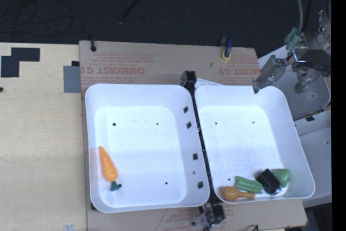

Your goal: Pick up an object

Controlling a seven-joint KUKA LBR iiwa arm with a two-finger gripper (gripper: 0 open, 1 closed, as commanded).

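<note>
An orange toy carrot (pixel 107 164) with a small green top lies at the front left of the left bin (pixel 135 96). In the front right corner of the right bin (pixel 243 97) lie a green pod-shaped toy (pixel 248 184), a black block (pixel 268 181), a green rounded toy (pixel 283 175) and an orange-yellow gourd-shaped toy (pixel 236 193), all close together. My gripper (pixel 265 78) hangs over the back right corner of the right bin, far from all of these, with nothing seen in it.
A black divider (pixel 195 138) runs between the two bins. Cardboard (pixel 162 65) lies under them, with a blue and yellow clamp (pixel 227 48) at its back edge. Grey arm hardware and cables (pixel 308 62) sit at the right.
</note>
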